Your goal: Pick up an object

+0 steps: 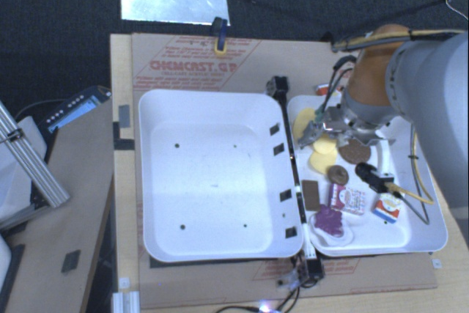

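Closest to the camera, at the near end of the right bin (434,234), there's a purple lump (330,221). A pink-and-white packet (352,200) and a small red-and-blue box (387,210) sit just behind it, and a dark brown block (311,194) lies by the bin's left wall. Farther back you get a small brown disc (338,174), a bigger brown disc (355,152), then a yellow piece (323,157). A second yellow piece (303,124) is up near the far left corner. All the loose stuff is bunched in this bin, mostly lying flat and several bits touching, so I'd say it was tipped in, not arranged. The left bin (212,179) sits right beside it, both on a printed cardboard sheet (183,62) on the surface.

The arm comes in from the right and hangs the claw (318,130) low over the far left part of the right bin. Honestly can't tell from this angle whether the claw is spread or pressed together, and I don't see anything sitting in it. My guess is it's going for one of the yellow pieces. The second yellow piece is just left of the claw, maybe touching, and the other is just on its near side. The bigger brown disc is close on the near-right too, so a grab there could nudge it.
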